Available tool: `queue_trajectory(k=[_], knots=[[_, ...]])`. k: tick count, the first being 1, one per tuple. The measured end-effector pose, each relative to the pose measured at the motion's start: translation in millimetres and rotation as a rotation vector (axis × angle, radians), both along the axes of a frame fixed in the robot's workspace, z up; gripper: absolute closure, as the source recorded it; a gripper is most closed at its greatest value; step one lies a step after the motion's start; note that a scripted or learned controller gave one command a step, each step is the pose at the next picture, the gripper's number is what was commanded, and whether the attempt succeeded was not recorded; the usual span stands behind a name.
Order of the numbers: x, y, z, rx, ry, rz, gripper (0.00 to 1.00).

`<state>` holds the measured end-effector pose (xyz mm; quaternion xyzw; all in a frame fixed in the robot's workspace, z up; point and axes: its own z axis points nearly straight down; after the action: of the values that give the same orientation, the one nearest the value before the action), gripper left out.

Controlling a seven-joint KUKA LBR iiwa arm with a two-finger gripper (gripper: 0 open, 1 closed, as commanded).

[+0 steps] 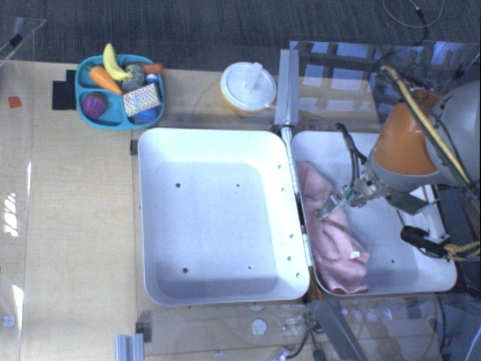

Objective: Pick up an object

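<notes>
The grey arm with its orange band (pixel 402 145) reaches in from 3 o'clock, and its two-finger gripper (pixel 336 203) sits low over the right white bin (pixel 409 265). The metal fingers (pixel 328 210) press down onto the crumpled pink cloth (pixel 334 235), touching its upper folds; how wide they stand apart is too small and blurred to tell, and no fabric is clearly seen pinched between them.

The pink cloth lies along the bin's 9 o'clock wall, stretching from about the middle of that side down toward the 7 o'clock corner. A small white tag shows near its lower end.

The left white bin (pixel 218 216) sits just beside the right one, their rims touching. Both rest on a pale wooden bench (pixel 68 224). At 11 o'clock on the bench stands a blue compartment tray of toy food (pixel 120 90), with a yellow banana and an orange carrot among its pieces. At 12 o'clock, just beyond the left bin, sits a round white lidded container with a yellow base (pixel 249 87). Dark carpet (pixel 225 10) lies beyond the bench.
</notes>
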<state>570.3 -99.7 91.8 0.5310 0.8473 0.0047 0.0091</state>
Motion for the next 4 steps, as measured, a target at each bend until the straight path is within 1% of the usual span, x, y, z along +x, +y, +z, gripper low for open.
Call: queue_trajectory(k=[1, 2, 3, 4], knots=[[2.1, 1.9, 10.4, 0.002, -0.003, 0.003, 1.00], [2.0, 1.7, 10.5, 0.002, -0.003, 0.003, 0.00], [-2.5, -0.8, -0.2, 0.001, 0.001, 0.010, 0.00], [-0.2, 0.6, 10.7, 0.002, -0.003, 0.013, 1.00]])
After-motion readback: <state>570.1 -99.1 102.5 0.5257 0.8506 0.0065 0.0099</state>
